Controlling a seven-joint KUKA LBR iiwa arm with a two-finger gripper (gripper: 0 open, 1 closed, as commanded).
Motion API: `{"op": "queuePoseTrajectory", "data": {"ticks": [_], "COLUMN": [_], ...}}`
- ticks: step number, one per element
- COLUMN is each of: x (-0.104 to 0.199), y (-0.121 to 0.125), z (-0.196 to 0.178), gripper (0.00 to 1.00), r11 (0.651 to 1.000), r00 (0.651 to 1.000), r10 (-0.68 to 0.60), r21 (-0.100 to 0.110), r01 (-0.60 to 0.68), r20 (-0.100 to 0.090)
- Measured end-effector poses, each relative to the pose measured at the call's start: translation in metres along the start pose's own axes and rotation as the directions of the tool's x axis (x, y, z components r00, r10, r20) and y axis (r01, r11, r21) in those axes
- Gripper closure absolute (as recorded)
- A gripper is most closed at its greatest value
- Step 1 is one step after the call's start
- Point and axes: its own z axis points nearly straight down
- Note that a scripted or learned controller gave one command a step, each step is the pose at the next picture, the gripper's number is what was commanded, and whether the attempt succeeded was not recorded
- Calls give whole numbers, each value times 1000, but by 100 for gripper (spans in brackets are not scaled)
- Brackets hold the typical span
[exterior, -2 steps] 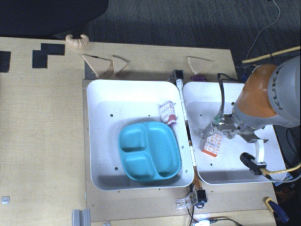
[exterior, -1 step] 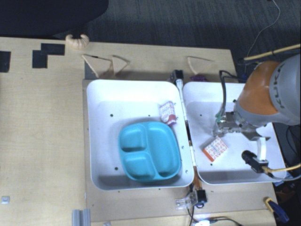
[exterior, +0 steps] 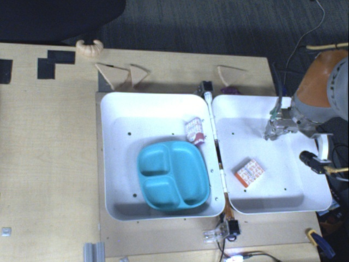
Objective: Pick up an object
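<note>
While gripper (exterior: 274, 127) state unclear | one blue tray (exterior: 173, 174) | two small packets (exterior: 250, 172) (exterior: 194, 130)

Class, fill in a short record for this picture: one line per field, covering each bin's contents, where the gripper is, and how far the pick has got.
left bin: blue tray with three compartments; small packet just beyond the tray, near the divider
right bin: small box, orange and white, lying apart from the walls
gripper: over the right bin's far right part, apart from the box
arm: enters from the right, orange band showing
task state: nothing seen between the gripper's fingers; no object lifted yet
</note>
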Motion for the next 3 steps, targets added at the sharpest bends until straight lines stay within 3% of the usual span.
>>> {"op": "queuePoseTrajectory", "data": {"ticks": [1,2,3], "x": [1,-15,14], "y": [0,-65,-120], "z": [0,-10,15], "gripper": [0,0,0], "r11": [1000,1000,1000], "r00": [1000,1000,1000], "r10": [-1,0,1], "r21": [1,3,-6], "r01": [1,0,-1], "r20": [-1,0,2]}}
